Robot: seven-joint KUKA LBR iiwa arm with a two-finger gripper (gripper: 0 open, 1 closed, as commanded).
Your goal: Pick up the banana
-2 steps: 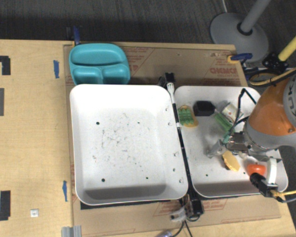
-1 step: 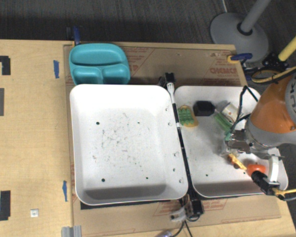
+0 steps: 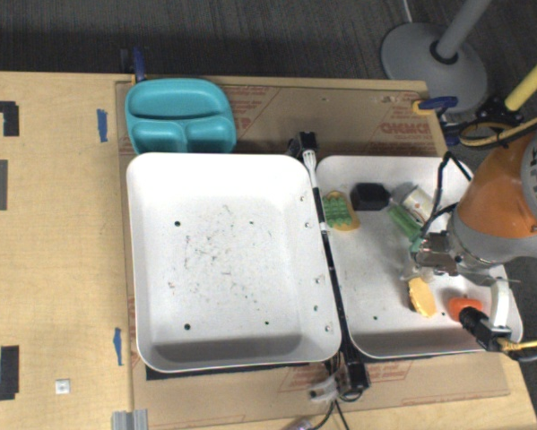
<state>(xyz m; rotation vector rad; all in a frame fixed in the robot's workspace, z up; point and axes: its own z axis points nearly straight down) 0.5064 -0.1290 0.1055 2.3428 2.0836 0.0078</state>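
From my seat I see the arm (image 3: pixel 510 200) reaching in from the right edge of the frame, its orange band over the right bin (image 3: pixel 376 330). The gripper (image 3: pixel 434 260) hangs low in that bin's right half, just above the banana (image 3: pixel 421 297), a short yellow piece lying on the bin floor toward the lower right of the frame. Whether the fingers are spread or closed I cannot tell; they are too small and dark against the wrist, and nothing shows between them. Just right of the banana lies an orange thing (image 3: pixel 466 308) with a black end. Higher in the same bin sit a green and yellow block (image 3: pixel 340 212) by the left wall, a black block (image 3: pixel 369 196) beside it, and a green stick (image 3: pixel 404 219) near a pale piece. The left bin (image 3: pixel 223 258) fills the middle of the frame, and a teal tray (image 3: pixel 180 115) sits beyond its upper edge.
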